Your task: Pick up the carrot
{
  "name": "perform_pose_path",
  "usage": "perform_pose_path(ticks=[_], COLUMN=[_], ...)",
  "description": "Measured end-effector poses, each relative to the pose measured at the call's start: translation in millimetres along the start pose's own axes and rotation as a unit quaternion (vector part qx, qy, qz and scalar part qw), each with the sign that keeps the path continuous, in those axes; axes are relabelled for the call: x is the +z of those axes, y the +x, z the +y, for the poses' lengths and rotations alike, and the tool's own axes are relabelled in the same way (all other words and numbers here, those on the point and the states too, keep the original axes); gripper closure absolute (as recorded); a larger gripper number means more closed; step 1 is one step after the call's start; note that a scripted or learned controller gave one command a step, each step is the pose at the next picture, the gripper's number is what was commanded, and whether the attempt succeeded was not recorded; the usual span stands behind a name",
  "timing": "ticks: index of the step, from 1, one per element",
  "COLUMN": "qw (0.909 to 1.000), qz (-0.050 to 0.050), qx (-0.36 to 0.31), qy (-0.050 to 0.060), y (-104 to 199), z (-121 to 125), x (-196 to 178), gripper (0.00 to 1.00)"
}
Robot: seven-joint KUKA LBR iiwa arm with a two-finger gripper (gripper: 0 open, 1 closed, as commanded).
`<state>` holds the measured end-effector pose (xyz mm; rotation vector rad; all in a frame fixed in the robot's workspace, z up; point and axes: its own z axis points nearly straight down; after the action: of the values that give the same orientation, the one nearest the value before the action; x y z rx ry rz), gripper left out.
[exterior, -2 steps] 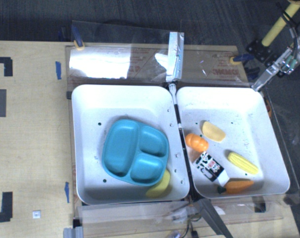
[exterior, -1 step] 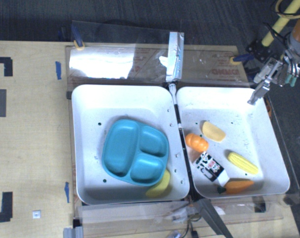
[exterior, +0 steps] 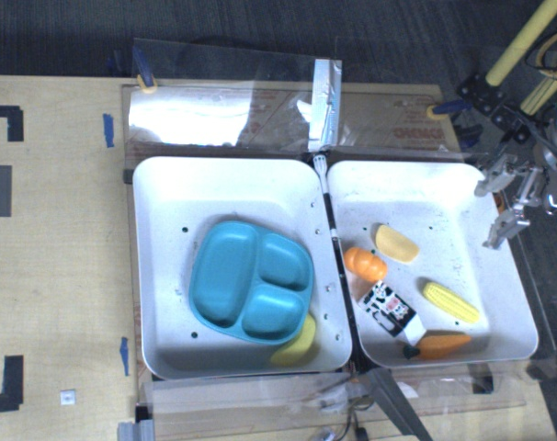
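while its grip state stays unreadable, claw (exterior: 510, 211) over right bin's (exterior: 527, 338) far edge, carrot (exterior: 441, 344) well apart

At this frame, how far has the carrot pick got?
Nothing looks done yet: the carrot lies on the floor of the right bin, near its lower edge, beside the corn. In hand: the claw sits over the bin's upper right rim, apart from the carrot, with nothing between its fingers. Left: reach the carrot, grasp it and lift.
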<state>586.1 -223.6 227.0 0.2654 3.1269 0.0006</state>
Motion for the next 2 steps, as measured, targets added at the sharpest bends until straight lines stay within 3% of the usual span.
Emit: perform_pose_path(ticks=[1, 2], qw=[0.9825, 0.9328], qz=[-0.004, -0.005], qx=[-0.186, -0.36], qy=[0.0, 0.001], y=[-77, -82], z=[14, 15], x=[-22, -74], gripper=[0.0, 0.0])
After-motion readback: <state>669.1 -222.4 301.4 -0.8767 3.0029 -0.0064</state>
